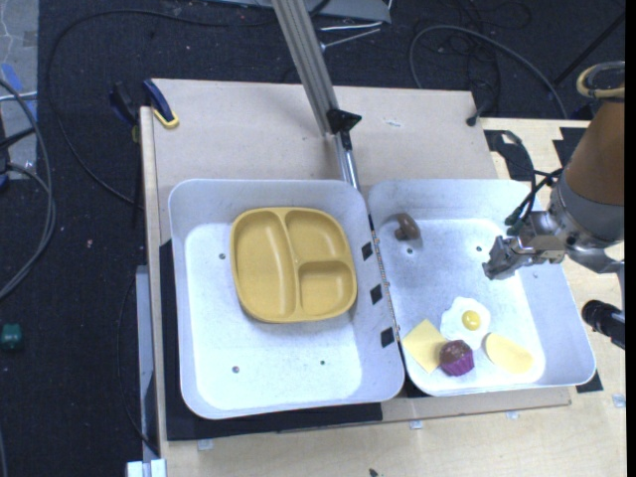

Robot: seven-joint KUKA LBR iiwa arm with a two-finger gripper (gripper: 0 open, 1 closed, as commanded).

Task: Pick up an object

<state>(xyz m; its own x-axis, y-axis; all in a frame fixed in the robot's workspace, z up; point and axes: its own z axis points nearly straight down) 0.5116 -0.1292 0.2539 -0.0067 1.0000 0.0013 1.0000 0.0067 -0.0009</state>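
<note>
The right bin [556, 296] holds several toy foods. A fried egg [467, 319] lies near its front, with a yellow cheese slice [425, 344] to its left and a purple piece [456, 358] just in front. A pale yellow slice [510, 353] sits at the front right. A small brown piece [405, 228] lies at the bin's back left. My gripper [500, 262] hangs over the right part of this bin, above and to the right of the egg, apart from all the foods. Nothing shows between its dark fingers.
The left bin [199, 366] holds a yellow divided plate [294, 263]. A slanted metal pole [313, 58] runs down to the back of the divider between the bins. Black clips [378, 291] sit along the divider.
</note>
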